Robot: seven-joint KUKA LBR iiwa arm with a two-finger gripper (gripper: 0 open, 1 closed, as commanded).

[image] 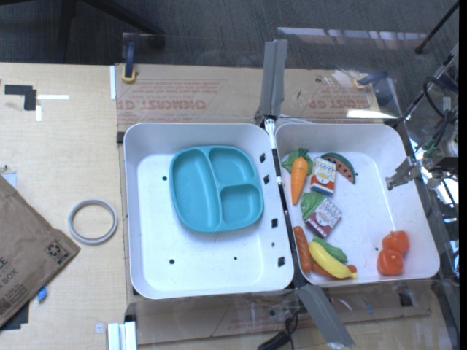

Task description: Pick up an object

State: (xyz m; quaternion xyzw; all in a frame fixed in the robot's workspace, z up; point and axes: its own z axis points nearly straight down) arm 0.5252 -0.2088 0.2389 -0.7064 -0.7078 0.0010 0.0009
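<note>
The right bin (365,265) holds several toy foods. An orange carrot (298,176) lies at its left, next to a watermelon slice (340,166) and two small packets (324,176) (325,217). A red sausage (302,248), a yellow banana (330,261) and a green piece (332,251) sit near the front wall. A red tomato (392,252) rests at the front right. My gripper (407,173) shows as a grey metal tip over the bin's right rim, apart from all the toys, with nothing seen in it.
The left bin (146,195) carries a teal divided plate (217,188). On the wooden bench to the left lie a tape ring (93,219) and a brown cardboard box (25,257). Cables and metal frame parts (441,159) crowd the right side.
</note>
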